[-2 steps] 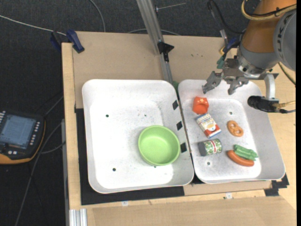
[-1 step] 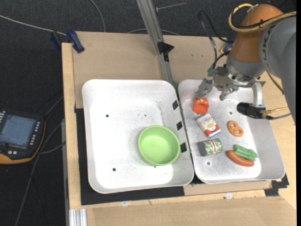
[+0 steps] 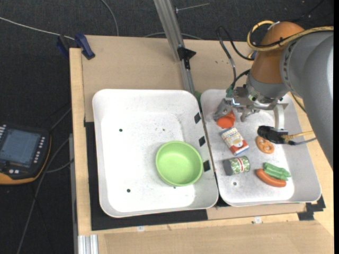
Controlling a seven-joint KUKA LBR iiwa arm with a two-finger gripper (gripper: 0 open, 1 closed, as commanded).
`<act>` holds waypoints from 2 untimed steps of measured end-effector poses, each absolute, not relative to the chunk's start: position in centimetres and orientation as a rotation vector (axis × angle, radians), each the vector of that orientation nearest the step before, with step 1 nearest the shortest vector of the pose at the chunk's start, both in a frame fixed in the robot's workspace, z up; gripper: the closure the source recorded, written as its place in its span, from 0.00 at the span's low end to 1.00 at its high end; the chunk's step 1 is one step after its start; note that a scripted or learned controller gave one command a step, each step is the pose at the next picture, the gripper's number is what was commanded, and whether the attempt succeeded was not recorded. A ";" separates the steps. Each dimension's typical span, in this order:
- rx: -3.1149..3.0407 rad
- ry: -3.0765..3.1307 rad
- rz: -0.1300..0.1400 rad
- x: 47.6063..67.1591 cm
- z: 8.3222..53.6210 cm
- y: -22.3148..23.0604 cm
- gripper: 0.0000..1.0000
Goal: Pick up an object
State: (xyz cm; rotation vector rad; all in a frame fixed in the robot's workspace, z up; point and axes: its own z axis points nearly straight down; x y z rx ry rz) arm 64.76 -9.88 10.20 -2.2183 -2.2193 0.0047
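Now, gripper (image 3: pixel 229 111): low at right bin's (image 3: pixel 302 192) far edge, over the red piece (image 3: pixel 226 121); grip state unclear.
Bowl (image 3: pixel 179 163): alone in left bin (image 3: pixel 114 115).

Arm bent down, fingers (image 3: pixel 233 111) seemingly spread apart

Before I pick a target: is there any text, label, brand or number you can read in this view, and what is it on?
None can be read.
Carton: red and white print, too blurred to read.
Can: green label, too small to read.
Handheld screen left of the bench: lit, nothing can be made out.
Bowl, bins: no markings seen.
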 end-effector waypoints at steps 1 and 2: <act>-2.221 -2.223 -0.001 64.9 11.6 -9.9 1.00; -2.224 -2.225 -0.005 66.0 16.8 -10.0 1.00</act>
